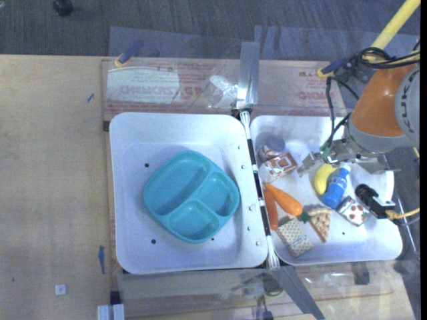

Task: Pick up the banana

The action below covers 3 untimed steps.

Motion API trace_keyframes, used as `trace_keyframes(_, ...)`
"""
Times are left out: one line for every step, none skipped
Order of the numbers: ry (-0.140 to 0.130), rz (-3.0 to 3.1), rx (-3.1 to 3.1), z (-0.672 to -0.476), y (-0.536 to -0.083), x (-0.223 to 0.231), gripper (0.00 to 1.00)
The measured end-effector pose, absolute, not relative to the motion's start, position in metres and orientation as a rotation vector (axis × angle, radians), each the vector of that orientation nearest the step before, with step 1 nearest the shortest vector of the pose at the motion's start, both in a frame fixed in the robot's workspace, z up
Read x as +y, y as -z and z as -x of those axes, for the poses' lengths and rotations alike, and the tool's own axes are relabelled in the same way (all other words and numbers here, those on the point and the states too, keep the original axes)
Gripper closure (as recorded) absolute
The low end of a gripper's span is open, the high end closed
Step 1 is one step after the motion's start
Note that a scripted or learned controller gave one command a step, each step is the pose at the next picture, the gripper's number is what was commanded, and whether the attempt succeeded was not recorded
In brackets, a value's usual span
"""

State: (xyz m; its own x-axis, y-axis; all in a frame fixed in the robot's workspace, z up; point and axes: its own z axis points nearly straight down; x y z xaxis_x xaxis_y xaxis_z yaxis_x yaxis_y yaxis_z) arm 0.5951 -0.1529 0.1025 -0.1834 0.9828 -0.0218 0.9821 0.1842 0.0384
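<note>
Since the banana [325,177] lies touching the blue bottle [338,186], I judge it light, smooth and firm, would grip it mid-body, and cannot tell the gripper [331,153] jaws' state.

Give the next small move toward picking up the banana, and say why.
Probably lower the tool a little onto the banana. It sits just above the banana's upper end in the right bin, and the blue bottle lies tight against the banana's right side, so a sideways approach looks riskier.

My arm [393,109] has a grey casing with a broad, glossy orange band [375,105] above the wrist. Black cables [347,69] loop beside it, and I see dark lettering on the grey shell at the right.
</note>
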Motion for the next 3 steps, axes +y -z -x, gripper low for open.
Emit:
trace_keyframes(-0.024,-1.981,2.377,-0.596,-0.114,-0.155,1.0)
trace_keyframes(-0.024,-1.981,2.378,-0.596,-0.113,-0.156,0.0)
trace_keyframes(-0.004,-1.886,2.502,-0.567,-0.088,-0.17,0.0)
